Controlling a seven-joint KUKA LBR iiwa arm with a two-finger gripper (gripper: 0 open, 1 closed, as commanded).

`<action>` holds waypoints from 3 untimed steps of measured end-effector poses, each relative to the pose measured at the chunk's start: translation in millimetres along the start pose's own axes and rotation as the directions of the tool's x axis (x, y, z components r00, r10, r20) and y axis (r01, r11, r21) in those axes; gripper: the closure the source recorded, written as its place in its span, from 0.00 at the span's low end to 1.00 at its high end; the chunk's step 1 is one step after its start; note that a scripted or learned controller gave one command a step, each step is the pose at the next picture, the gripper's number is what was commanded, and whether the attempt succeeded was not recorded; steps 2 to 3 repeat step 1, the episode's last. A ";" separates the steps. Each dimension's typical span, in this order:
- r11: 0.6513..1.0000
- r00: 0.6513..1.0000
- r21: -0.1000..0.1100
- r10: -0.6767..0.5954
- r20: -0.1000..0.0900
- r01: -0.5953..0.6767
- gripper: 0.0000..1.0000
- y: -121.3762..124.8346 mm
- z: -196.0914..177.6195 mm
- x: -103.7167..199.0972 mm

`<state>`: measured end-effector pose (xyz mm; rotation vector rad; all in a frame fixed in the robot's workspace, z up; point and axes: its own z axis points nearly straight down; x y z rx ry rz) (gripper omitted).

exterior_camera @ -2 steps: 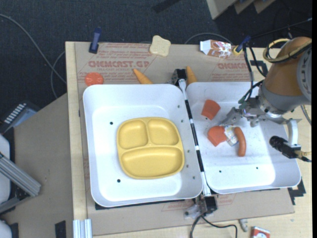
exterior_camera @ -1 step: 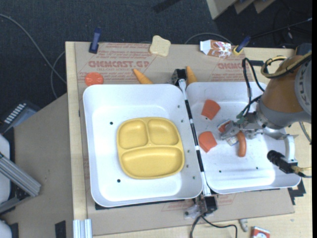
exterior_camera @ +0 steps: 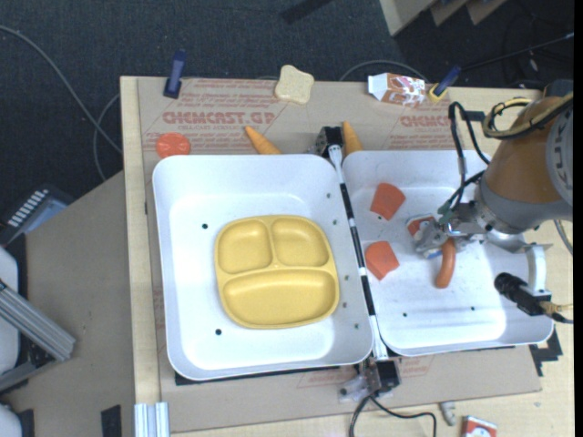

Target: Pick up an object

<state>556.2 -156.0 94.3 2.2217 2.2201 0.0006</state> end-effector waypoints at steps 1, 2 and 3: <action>1.000 1.000 -0.004 -0.004 -0.002 0.004 1.00 53.7 -121.0 92.5; 1.000 1.000 -0.004 -0.004 -0.002 0.004 1.00 53.7 -121.0 92.5; 1.000 1.000 -0.004 -0.004 -0.002 0.004 1.00 53.7 -121.0 92.5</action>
